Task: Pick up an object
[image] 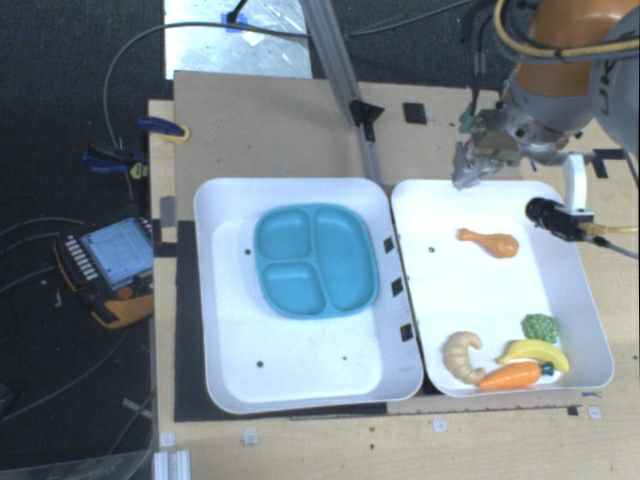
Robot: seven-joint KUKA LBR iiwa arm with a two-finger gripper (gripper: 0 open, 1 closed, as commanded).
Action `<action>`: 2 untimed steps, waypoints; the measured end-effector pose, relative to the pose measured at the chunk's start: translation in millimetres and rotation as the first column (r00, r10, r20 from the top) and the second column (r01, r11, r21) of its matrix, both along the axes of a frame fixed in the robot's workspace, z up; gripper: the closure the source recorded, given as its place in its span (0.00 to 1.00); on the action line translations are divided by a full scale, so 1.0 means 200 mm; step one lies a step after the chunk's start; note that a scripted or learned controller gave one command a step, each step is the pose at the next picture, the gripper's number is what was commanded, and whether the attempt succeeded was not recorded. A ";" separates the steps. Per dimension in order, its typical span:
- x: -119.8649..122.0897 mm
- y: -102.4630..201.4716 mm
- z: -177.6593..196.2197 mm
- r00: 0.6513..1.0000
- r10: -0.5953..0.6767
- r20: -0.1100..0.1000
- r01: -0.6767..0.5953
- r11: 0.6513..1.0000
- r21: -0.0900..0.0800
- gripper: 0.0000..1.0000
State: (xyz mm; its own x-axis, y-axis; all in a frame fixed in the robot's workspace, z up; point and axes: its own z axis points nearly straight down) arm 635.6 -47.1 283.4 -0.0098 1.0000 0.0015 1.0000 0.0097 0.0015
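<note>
White plastic, shallow and glossy, makes up both bins on the bench [270, 118]. The left bin [225, 368] carries a blue divided plate [316, 260] sitting a little toward its 12 o'clock side, with bare floor all along the 6 o'clock edge. The right bin [440, 298] has most of its floor open: a toy chicken drumstick [490, 242] lies alone toward 1 o'clock, well apart from everything else. Down in the 5 o'clock corner four pieces crowd together near the rim: a pale croissant [463, 355], an orange carrot [510, 375] touching it, a yellow banana [537, 353] just above the carrot, and a green broccoli floret [540, 326] beside the banana. That cluster sits close against the bin's edge, leaving little room around it.

Over the right bin's 12 o'clock rim hangs the claw [468, 176], with the grey arm and its orange band [580, 8] rising toward 1 o'clock. Its tip is dark and small from here, and I cannot tell whether it stands wide or narrow; nothing shows between its tips. The drumstick lies at about 5 o'clock from the claw, with clear floor between them.
</note>
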 end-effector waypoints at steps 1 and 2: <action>0.05 0.25 -0.02 1.000 0.000 0.002 0.000 1.000 0.000 1.00; 0.02 0.53 -0.03 1.000 0.001 0.000 -0.001 1.000 0.001 1.00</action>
